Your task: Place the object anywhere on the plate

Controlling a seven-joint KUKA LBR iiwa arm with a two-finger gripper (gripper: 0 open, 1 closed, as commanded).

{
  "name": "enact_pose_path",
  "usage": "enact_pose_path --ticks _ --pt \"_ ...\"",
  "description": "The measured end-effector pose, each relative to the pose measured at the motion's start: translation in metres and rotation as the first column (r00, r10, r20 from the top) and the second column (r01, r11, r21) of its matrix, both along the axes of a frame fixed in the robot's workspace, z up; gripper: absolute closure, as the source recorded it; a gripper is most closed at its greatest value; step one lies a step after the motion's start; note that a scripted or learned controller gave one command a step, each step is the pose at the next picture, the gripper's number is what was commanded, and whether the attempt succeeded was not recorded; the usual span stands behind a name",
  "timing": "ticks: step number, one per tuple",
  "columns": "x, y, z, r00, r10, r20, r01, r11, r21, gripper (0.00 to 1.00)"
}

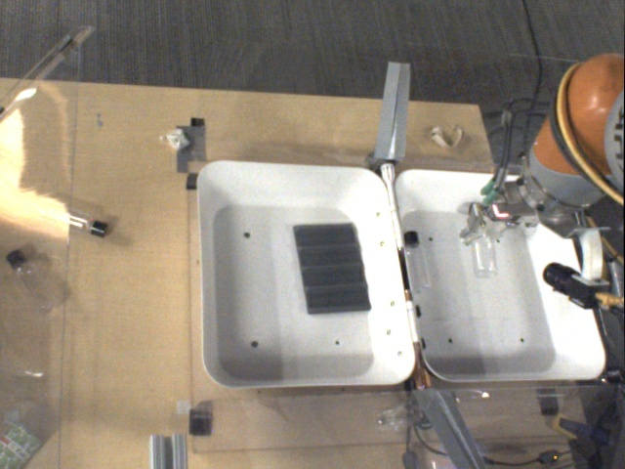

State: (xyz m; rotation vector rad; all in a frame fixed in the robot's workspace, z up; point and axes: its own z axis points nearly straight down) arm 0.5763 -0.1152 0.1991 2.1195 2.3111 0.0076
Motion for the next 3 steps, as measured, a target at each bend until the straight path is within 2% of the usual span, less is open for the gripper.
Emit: enact_pose_path --ticks 1,2,3 --pt "0.088 0.071 0.005 0.978 0.209 -0.003 -0.209 0.978 -0.001 1.0" --pt "0.093 0.13 -0.013 0.859 0.512 -0.002 -0.512 0.859 -0.002 1.0" --pt "0.059 0.219 -0.013 0.733 0.68 0.0 -0.68 0.733 -0.003 1.0"
